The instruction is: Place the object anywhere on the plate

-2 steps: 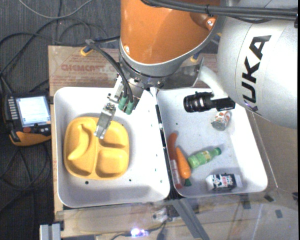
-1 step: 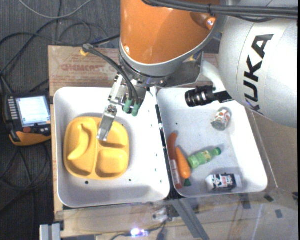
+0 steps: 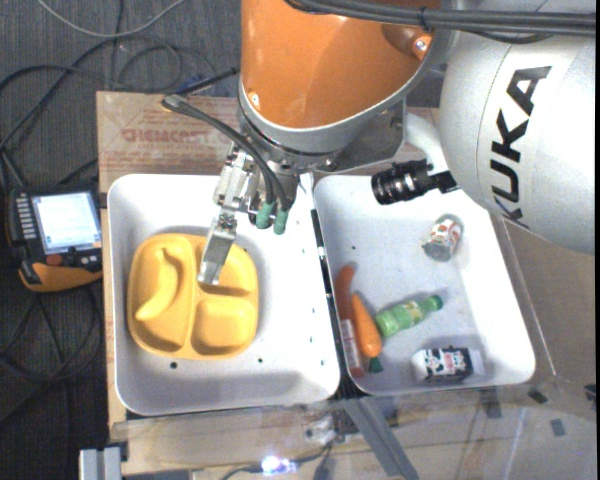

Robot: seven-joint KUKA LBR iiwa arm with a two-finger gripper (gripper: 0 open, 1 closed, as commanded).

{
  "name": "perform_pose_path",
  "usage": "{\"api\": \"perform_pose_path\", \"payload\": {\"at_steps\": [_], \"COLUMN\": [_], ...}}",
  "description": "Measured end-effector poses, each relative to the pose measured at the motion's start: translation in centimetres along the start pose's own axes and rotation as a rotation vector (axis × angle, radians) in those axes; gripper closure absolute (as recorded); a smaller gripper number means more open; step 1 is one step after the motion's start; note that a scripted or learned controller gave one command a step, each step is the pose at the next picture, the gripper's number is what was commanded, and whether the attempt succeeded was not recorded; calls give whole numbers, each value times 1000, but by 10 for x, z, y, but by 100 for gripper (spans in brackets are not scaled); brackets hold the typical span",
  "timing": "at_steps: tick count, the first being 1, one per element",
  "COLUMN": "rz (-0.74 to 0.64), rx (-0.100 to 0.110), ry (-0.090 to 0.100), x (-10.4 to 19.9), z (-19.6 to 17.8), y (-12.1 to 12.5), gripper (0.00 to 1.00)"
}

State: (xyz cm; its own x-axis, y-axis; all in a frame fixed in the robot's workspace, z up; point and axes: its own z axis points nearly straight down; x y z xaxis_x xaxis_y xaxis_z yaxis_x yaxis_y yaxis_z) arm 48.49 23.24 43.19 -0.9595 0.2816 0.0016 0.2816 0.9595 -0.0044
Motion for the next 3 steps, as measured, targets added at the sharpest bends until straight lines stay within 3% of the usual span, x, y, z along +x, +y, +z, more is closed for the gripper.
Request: {"api": "perform_pose_path", "payload": {"at_steps": [3], "rz": [-320], "rx": [-1], "ry": [-1], "x": [0], "z": [0], "y": [0], "gripper": [0]}}
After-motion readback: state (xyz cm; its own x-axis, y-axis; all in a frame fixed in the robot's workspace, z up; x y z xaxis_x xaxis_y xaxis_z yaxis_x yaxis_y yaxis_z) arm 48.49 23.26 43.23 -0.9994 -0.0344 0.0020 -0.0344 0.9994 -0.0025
